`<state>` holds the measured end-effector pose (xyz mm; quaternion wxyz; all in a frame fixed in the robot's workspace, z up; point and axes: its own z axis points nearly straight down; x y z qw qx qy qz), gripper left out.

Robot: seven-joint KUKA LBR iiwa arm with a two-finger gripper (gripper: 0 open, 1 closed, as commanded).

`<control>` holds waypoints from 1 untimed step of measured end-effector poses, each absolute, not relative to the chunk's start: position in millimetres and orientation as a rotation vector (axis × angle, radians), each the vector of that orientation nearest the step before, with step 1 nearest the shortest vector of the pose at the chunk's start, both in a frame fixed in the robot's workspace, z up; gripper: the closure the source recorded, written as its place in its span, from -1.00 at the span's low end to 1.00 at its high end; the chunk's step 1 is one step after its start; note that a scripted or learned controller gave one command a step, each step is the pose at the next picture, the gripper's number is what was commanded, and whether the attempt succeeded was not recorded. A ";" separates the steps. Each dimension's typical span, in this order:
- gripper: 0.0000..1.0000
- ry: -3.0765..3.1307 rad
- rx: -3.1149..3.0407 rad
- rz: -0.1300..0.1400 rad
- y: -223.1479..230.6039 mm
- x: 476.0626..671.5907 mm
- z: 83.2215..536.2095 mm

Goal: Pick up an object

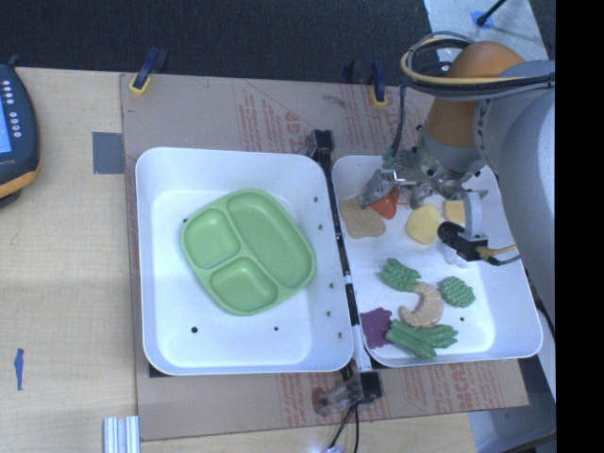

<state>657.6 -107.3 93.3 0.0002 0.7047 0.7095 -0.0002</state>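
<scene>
My gripper hangs over the far left part of the right bin. Directly under it lies a small red piece, touching a flat tan piece; whether the red piece is gripped is unclear. A yellow chunk lies just to the right of them. Nearer the front lie a green leafy piece, a second green piece, a tan curved piece, a purple piece and a long green pod.
The left bin holds a light green divided plate. The arm's grey body and orange band loom over the right bin's far right corner. A handheld controller lies at the bench's far left.
</scene>
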 end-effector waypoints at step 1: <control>-1.00 2.223 2.219 -0.003 -104.6 573.8 94.4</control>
